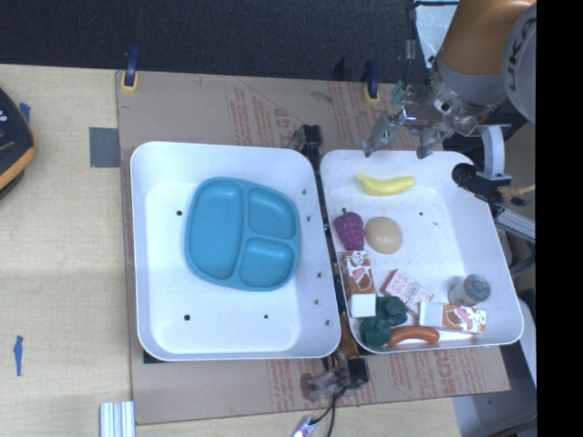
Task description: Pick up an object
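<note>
Fingers (380, 138) spread wide apart, nothing between them; you can see one tip at the left and the other at the right, both hanging over the far rim of the right bin (496, 244). Gripper (402, 142) touches no object. Note the banana (385, 184) lies just in front of the tips, inside the bin, apart from them.

Arm (483, 39) enters from the right at the top corner, orange band above the grey wrist, wrist pointed down and toward the left.

Right bin contents, for your pick: purple grapes (349, 228) beside a tan round item (383, 234) mid-bin; small printed cartons (360, 272) and (406, 289) below them; green toy (383, 320) touching an orange sausage (413, 336) at the near edge; grey can (471, 289) and another carton (463, 318) at the near right.

Left bin (150, 244) holds a blue divided plate (242, 233), lying flat. Both bins sit on brown cardboard (228, 107) on the table (55, 271).
</note>
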You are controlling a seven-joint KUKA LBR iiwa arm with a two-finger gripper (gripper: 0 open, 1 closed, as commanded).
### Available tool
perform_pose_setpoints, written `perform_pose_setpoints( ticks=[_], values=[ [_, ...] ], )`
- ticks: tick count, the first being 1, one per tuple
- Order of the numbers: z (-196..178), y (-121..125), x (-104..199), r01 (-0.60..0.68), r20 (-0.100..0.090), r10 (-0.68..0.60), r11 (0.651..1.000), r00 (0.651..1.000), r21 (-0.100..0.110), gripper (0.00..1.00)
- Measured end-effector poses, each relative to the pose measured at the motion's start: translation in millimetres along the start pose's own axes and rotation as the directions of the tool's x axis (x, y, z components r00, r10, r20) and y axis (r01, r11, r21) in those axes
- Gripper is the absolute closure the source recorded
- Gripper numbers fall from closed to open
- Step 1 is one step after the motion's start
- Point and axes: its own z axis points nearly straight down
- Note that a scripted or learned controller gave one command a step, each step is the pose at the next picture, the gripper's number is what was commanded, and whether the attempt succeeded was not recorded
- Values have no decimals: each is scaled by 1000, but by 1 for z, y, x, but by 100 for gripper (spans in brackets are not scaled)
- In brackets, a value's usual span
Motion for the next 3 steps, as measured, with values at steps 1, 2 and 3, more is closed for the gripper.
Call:
perform_pose_setpoints(
  ticks=[1, 2, 3],
  values=[
    [1, -1, -37, -2, 2, 2, 1000, 1000, -1, 0],
    [57, -1, 30, 1, 2, -1, 1000, 1000, 3, 0],
    [56, 0, -12, -2, 2, 2, 1000, 1000, 0, 0]
  ],
)
